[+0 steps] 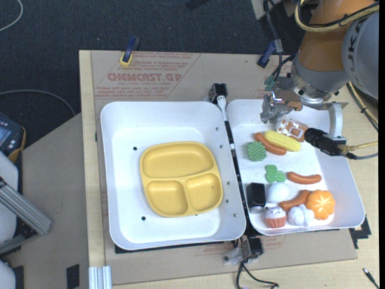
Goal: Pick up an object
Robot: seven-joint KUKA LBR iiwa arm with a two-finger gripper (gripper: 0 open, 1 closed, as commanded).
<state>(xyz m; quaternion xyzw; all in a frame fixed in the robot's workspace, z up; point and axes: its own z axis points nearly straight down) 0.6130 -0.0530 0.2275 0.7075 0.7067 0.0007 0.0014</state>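
- Gripper [274, 110] hangs at the top of the right bin [355, 197], looks empty, jaws narrow I think
- Corn [283, 141] sits just below it on a sausage [269, 144]
- Yellow tray [179, 178] in the left bin [120, 131]

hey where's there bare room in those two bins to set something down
Left bin: bare white floor rings the yellow divided plate, widest along the far edge. Right bin: toy food crowds the middle and near end; the gripper hangs over the far end beside the corn.
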